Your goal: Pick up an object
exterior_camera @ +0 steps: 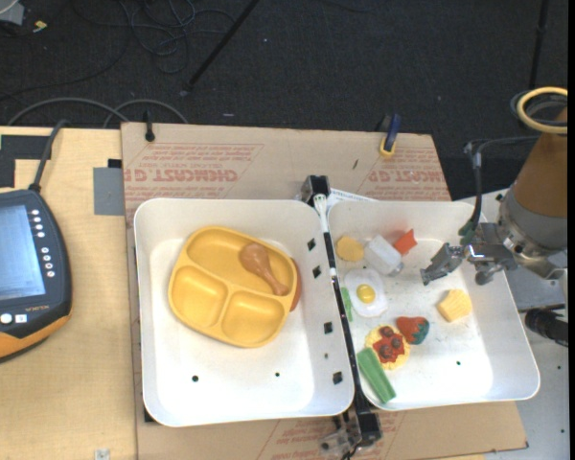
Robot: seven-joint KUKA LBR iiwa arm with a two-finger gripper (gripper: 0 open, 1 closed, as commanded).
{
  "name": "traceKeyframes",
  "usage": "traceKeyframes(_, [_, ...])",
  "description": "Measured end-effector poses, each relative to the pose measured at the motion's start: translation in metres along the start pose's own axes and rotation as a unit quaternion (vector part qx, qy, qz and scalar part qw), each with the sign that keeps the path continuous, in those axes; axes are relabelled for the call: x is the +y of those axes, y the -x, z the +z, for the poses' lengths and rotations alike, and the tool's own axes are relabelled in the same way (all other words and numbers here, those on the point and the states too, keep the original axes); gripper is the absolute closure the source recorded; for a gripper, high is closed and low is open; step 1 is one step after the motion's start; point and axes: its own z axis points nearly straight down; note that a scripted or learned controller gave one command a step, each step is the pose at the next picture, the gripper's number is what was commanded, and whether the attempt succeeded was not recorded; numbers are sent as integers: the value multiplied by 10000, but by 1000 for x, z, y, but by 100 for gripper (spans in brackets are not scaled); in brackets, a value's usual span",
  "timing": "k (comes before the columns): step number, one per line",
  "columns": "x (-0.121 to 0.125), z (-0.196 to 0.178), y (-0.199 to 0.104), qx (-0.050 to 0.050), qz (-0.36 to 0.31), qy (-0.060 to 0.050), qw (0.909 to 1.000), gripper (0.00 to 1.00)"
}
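Observation:
My gripper (457, 274) hangs over the right bin (506, 372), reaching in from the right, with its two dark fingers spread apart and nothing between them. Just below it lies a yellow wedge (454, 306). To its left are a white block (383, 254), an orange piece (404, 241), a round yellow piece (350, 248) and a fried egg (366, 295). Nearer the front lie a pizza slice (388, 347), a red piece (415, 329) and a green pod (376, 376).
The left bin (163, 372) holds a yellow divided plate (201, 295) with a brown drumstick (264, 264) on it. A ridge with black clips (328, 286) divides the two bins. A tablet (14, 266) lies at far left.

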Motion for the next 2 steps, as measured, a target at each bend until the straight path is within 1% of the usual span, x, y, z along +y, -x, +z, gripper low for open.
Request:
traceKeyframes(1, [0,-8,1,8,-2,-24,10000,100])
traceKeyframes(2, [1,-99,-75,-2,-39,51,10000,100])
